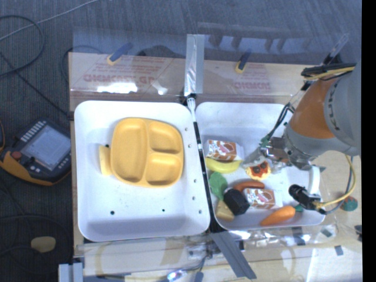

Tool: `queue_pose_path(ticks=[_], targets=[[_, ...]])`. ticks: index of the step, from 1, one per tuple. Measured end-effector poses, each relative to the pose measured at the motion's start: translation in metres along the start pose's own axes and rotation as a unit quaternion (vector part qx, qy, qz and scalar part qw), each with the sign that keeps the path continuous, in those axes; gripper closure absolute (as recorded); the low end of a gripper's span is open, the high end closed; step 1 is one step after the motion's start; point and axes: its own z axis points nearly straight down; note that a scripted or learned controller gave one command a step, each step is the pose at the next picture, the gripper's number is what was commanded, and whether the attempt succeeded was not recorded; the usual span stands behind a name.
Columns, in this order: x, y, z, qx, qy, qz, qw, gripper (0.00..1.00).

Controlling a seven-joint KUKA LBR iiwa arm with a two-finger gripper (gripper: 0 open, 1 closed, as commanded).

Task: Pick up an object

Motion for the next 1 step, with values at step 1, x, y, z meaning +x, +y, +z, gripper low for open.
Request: queue_pose_path(ticks=[1], targets=[[-0.0162, 0.0705, 0.0061, -0.003, -0.003, 0.037, 0.9993, 1.0]])
